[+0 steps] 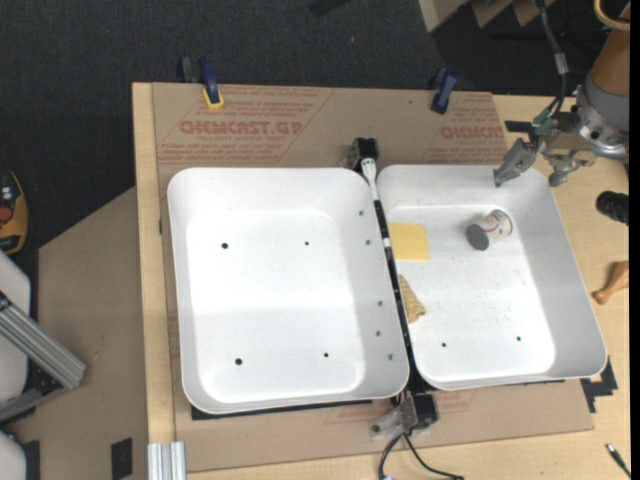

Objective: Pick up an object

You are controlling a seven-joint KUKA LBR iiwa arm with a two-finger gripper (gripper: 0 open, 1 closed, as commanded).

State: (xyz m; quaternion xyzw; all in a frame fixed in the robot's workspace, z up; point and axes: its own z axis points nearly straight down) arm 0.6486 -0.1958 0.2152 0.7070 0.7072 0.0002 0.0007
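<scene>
The right bin (560,298) holds three things. A flat yellow square (409,241) lies by its left wall. A small grey and white cylinder (485,230) lies on its side near the bin's middle back. A tan, crumpled scrap (411,304) rests against the left wall, in front of the yellow square. My gripper (533,168) hangs over the bin's back right corner, above and to the right of the cylinder. Its two fingers (508,168) are spread apart, open, with nothing between them.
The left bin (200,368) sits beside the right one, the two walls touching along the middle. Both stand on a brown board (300,118) held by blue clamps (208,80) at the back. The arm's wrist (610,98) enters from the upper right.
</scene>
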